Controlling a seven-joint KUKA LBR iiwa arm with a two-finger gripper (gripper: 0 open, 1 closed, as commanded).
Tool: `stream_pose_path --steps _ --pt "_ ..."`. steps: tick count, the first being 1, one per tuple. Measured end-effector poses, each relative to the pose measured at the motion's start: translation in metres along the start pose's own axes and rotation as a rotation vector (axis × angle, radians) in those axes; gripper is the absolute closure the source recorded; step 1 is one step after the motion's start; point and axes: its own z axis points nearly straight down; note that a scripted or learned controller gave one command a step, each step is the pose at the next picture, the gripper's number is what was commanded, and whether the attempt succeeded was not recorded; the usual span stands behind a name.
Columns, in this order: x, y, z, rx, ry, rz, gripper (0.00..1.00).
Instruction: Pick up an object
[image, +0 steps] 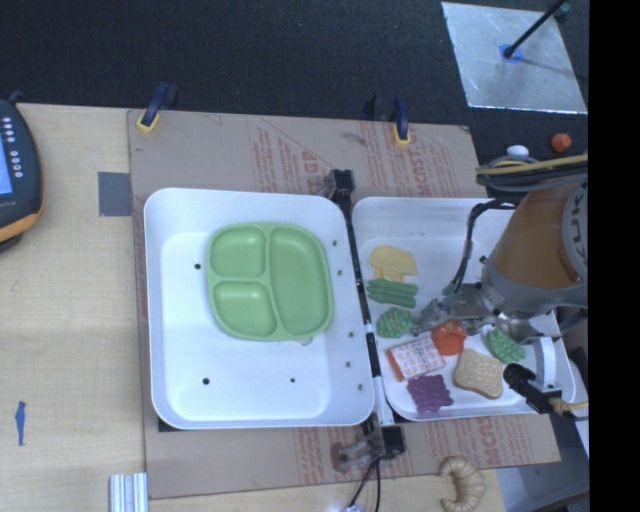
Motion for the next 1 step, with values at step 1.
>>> stream_pose_path --steps 1 --pt "0.0014 0.0036 -0.0158 -0.008 -0.001 -0.008 1.0"
